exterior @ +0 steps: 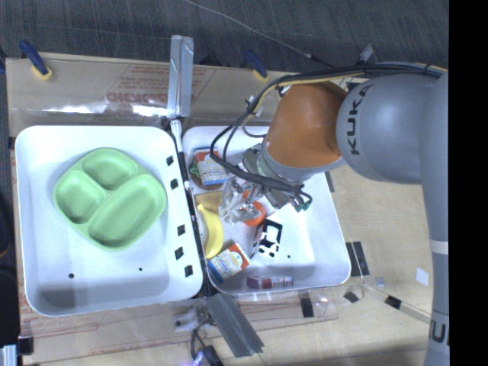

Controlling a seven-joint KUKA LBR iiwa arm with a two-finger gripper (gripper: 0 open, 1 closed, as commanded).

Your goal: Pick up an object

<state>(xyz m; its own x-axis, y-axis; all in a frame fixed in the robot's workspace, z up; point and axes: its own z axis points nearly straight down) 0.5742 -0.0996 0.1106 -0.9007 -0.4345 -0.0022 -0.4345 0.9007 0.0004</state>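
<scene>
The right bin (329, 235) holds a jumble of small objects: a yellow banana (213, 232), a small carton with orange and blue print (228, 261), a snack packet (210, 169), a black-and-white patterned piece (268, 239) and a slim tube (270, 281) by the front wall. My gripper (244, 202) reaches down into the middle of this pile, right of the banana, under the orange wrist band (305, 128). Clear and orange-tinted wrapping lies around its tip, and its lower end is lost in the clutter.
The left bin (34, 273) carries a green three-compartment plate (110, 197). A metal divider (181, 75) stands between the bins at the back. Cables loop from the wrist over the right bin's back half. Blue clamps sit along the bench's far edge.
</scene>
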